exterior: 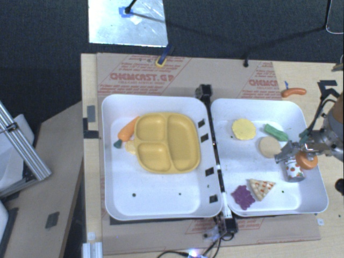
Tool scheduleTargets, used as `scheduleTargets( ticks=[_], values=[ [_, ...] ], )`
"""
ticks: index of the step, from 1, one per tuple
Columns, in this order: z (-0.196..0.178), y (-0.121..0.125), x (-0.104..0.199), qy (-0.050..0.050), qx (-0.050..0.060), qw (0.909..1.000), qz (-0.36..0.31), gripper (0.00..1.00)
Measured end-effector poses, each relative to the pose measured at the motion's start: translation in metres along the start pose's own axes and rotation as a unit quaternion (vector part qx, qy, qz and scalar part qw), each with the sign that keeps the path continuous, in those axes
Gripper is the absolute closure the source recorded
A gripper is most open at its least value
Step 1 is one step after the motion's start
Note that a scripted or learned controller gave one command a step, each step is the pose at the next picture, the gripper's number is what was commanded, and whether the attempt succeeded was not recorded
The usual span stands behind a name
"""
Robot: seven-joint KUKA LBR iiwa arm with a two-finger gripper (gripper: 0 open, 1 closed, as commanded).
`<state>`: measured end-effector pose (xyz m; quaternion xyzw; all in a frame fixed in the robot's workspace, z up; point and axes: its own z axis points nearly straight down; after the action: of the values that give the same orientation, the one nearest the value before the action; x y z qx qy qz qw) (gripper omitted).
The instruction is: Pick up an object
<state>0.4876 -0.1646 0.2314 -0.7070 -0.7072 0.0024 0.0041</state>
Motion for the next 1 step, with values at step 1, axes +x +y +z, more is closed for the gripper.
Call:
scheduleTargets(
  ticks=[1],
  values=[
    [-0.005,0.0024,0.0002,-0.001,-0.005,1.0,-0.002,0.0]
  ],
)
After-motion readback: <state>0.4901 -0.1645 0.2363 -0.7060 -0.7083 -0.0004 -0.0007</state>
